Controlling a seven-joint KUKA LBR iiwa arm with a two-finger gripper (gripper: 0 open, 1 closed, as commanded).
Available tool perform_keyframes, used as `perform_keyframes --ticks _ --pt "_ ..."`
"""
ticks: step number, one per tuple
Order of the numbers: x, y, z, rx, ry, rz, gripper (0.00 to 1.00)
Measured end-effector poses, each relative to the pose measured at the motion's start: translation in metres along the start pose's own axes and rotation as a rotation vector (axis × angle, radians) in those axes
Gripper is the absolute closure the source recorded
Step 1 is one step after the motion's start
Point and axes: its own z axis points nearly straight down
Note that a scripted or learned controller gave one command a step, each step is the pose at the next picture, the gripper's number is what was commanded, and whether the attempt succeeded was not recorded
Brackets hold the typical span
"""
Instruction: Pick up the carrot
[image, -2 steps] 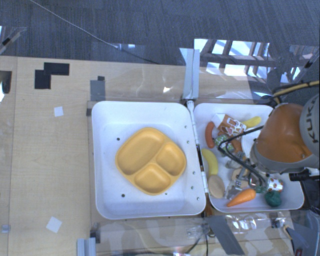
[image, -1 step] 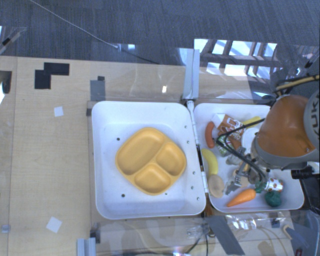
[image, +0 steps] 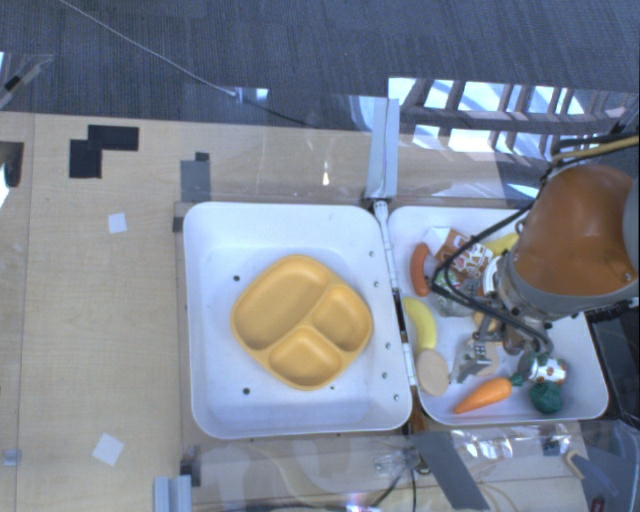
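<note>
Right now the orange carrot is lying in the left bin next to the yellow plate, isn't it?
Not quite. The carrot is orange, but it lies in the right bin, near its front edge, beside the other play food. The yellow plate sits alone in the left bin. The camera view shows this.

The arm (image: 575, 240) shows a broad, rounded orange band above a grey ring. Black cables (image: 470, 262) loop beside the wrist. The gripper (image: 478, 362) is bare grey metal.
</note>
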Motion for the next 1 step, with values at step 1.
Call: perform_keyframes --ticks 1 --pt "0.0001 -0.0147 0.0004 0.0 0.002 -0.323 0.0"
